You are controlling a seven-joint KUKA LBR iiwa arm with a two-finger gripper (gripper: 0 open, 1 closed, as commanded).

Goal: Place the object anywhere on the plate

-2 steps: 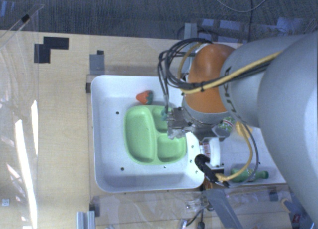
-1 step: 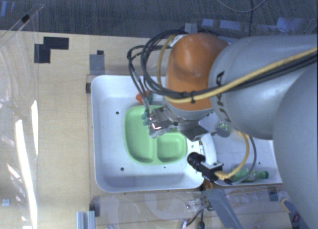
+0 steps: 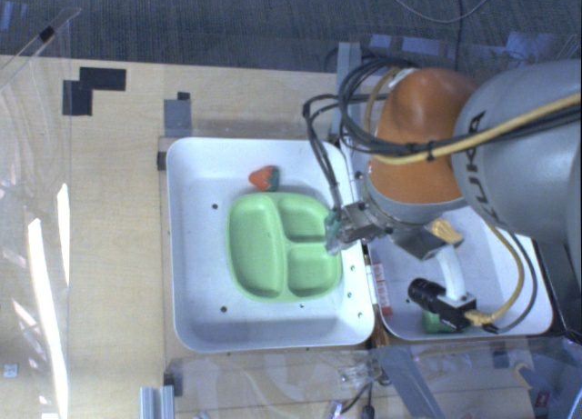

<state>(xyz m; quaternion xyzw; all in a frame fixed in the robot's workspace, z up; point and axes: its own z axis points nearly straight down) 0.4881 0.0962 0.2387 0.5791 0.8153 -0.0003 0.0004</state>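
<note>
Left bin (image 3: 186, 226): green divided plate (image 3: 259, 244) lies near the middle, one long compartment on the left and two smaller ones on the right. Small red object (image 3: 264, 176) with a green tip lies on the bin floor just beside the plate's far rim, not on the plate.

Gripper (image 3: 338, 231) hangs over the plate's right rim, near the ridge between the two smaller compartments. Spread or closed: cannot tell from this angle. Nothing seen in its grasp.

Arm (image 3: 518, 154) and its black cables (image 3: 323, 135) cover most of the right bin (image 3: 536, 317). A small green thing (image 3: 435, 322) shows at that bin's near edge, partly hidden.
</note>
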